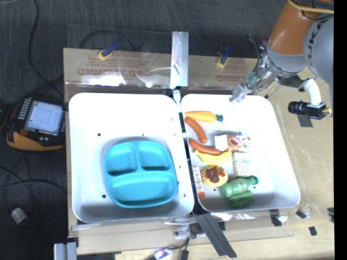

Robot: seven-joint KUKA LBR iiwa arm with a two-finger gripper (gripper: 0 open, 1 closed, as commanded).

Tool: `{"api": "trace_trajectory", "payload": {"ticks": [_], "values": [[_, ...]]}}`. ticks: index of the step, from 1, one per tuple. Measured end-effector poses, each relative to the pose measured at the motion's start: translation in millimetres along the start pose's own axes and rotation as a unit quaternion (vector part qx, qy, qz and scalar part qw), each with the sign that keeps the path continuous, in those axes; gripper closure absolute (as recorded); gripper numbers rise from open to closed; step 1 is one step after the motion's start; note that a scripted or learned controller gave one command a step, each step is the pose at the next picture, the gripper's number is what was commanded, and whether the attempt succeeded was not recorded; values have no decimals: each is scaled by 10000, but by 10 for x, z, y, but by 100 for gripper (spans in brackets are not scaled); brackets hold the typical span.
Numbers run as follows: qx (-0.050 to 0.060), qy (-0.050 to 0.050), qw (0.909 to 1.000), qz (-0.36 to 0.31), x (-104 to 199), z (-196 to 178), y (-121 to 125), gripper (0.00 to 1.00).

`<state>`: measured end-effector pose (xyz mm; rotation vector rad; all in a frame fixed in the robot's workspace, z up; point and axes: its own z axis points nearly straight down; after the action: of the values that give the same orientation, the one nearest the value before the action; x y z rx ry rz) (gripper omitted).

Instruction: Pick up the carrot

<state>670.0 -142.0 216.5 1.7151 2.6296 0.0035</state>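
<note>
The carrot (201, 116), orange with a green top, lies near the back left corner of the right bin (276, 145), its green end pointing right. My gripper (239, 95) hangs above that bin's back rim, to the right of the carrot and apart from it. Nothing shows between its fingers.
Two sausages (196, 129), a banana (214, 157), a small carton (233, 142), a pizza slice (213, 175) and a green bottle (237, 187) crowd the right bin's left and front. The left bin (87, 118) holds a blue divided plate (140, 172). A metal post (179, 58) stands behind the bins.
</note>
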Motion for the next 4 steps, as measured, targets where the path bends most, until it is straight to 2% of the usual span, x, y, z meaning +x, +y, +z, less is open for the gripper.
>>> {"api": "trace_trajectory", "payload": {"ticks": [1,2,3,4], "values": [[-9,0,10000,-9,10,-92,13,100],[-7,0,10000,-9,10,-91,12,0],[19,12,9966,824,322,602,121,0],[-12,-34,10000,51,326,1128,145,0]]}}
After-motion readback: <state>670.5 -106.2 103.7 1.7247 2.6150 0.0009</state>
